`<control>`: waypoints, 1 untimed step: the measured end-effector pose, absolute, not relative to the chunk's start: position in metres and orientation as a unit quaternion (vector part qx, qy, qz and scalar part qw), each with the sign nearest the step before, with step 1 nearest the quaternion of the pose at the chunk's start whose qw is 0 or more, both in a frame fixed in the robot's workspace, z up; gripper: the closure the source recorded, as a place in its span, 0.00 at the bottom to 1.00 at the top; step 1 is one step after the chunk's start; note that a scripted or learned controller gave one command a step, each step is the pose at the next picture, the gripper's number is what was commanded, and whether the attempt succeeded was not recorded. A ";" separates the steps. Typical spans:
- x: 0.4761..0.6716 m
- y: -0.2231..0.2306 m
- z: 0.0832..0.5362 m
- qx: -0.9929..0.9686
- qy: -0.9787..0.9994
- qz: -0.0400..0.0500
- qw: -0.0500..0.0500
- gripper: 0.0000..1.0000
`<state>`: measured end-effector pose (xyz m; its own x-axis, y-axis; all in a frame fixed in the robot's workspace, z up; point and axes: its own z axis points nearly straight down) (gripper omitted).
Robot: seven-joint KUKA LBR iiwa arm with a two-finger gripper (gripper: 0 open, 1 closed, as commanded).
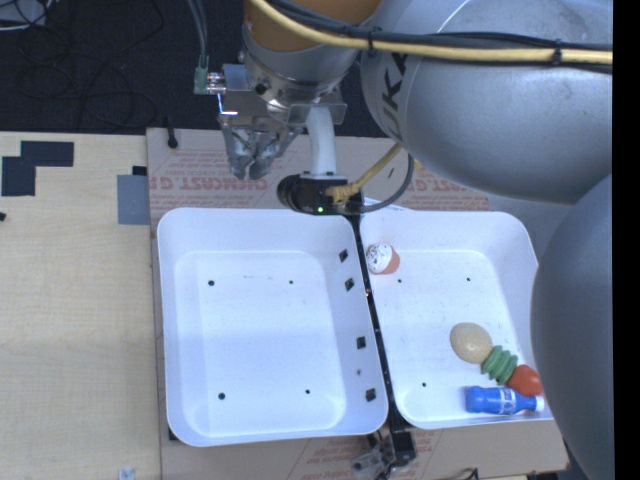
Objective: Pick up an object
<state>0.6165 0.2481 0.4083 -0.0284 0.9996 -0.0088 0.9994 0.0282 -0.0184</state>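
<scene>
Filling the upper right of the view, my grey arm (500, 78) is looming closest to the lens, its orange band (300, 18) showing just above the wrist and a yellow cable (450, 46) running across it.

Going from the left, bare pale wood of the bench (70, 318) is taking up that side, with a few dark patches near its upper edge. Next, a sheet of brown cardboard (190, 178) is lying under both bins. The left bin (175, 268) is sitting on it with nothing but a few small dark dots on its floor.

My gripper (250, 163) is hanging above the cardboard behind the left bin's far rim, apart from every object. Its fingers are blurring into one grey mass from here, so I cannot tell whether they are spread or pressed together; nothing is showing between them.

A black strip is running between the two bins. Just right of it, in the right bin (520, 233), a small white and orange ball (381, 259) is resting near the far left corner. Toward the near right corner, a tan egg-shaped piece (470, 341) is touching a green ridged toy (499, 362), which seems to be joined to a red-orange end (526, 379). A blue bottle (500, 400) is lying on its side just in front of them.
</scene>
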 end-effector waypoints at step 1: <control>0.616 0.249 0.417 -0.695 -0.719 0.011 0.004 1.00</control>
